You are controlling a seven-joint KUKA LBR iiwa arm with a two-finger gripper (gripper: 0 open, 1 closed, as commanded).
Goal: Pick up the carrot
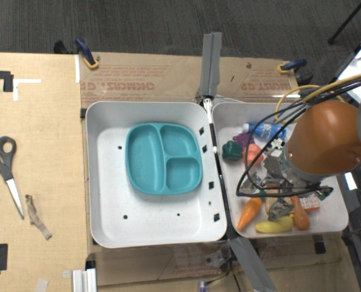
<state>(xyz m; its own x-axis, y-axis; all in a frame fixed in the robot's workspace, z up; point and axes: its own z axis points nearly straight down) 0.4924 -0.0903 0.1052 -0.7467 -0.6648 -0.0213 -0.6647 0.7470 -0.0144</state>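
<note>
Orange tapered carrot (249, 212) lying slantwise in the right white shallow bin (231, 117), near its left wall and toward the near edge, tip pointing down-left. Yellow banana-shaped toy (274, 226) just right of the carrot at the near wall; a second orange item (301, 218) beside it. Dark green rounded toy (232, 151), purple piece (244, 140) and blue-and-white bottle (264, 129) grouped at the far side of the same bin. Grey arm with orange band (324, 140) reaching in from the right, hanging above the right bin; pincer (276, 184) low over the clutter just right of the carrot, behind looped black cables; whether it is open or closed cannot be told. Left white shallow bin (104, 187) carrying a teal three-compartment plate (164, 158). Grey-handled scissors (6, 172) on the wooden table (41, 132), far left
</note>
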